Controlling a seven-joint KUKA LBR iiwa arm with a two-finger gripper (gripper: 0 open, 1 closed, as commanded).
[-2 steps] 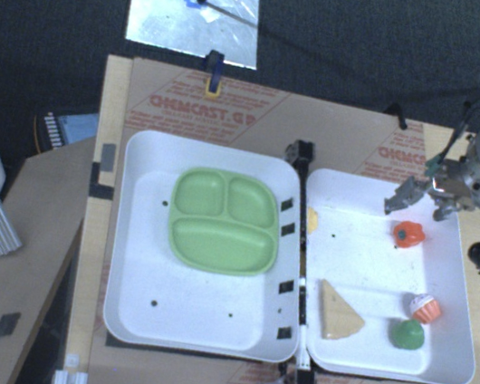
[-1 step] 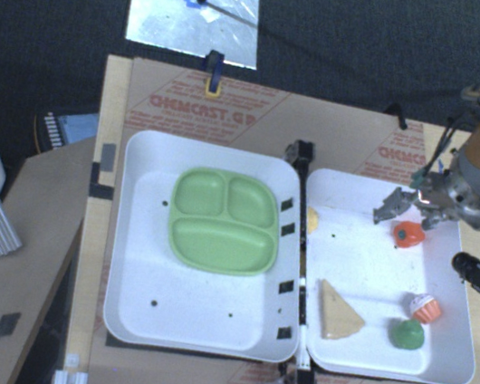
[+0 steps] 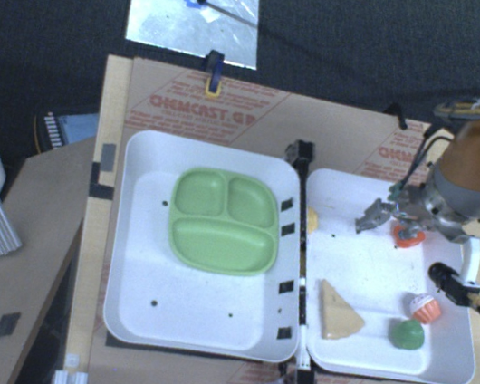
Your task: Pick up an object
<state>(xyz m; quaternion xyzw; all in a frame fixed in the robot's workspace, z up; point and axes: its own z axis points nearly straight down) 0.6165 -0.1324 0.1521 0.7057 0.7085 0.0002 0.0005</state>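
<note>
Your claw (image 3: 381, 217) hovers over the right bin (image 3: 467, 364); you cannot tell its state. A red-orange object (image 3: 408, 237) lies just beside it toward the arm. The tan wedge (image 3: 338, 312), green ball (image 3: 408, 335) and orange-white piece (image 3: 425, 308) lie nearer the front; the green divided plate (image 3: 224, 222) fills the left bin (image 3: 124, 304).

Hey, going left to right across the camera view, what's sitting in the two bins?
Green divided plate → small yellow piece by the divider → tan wedge → green ball.
</note>
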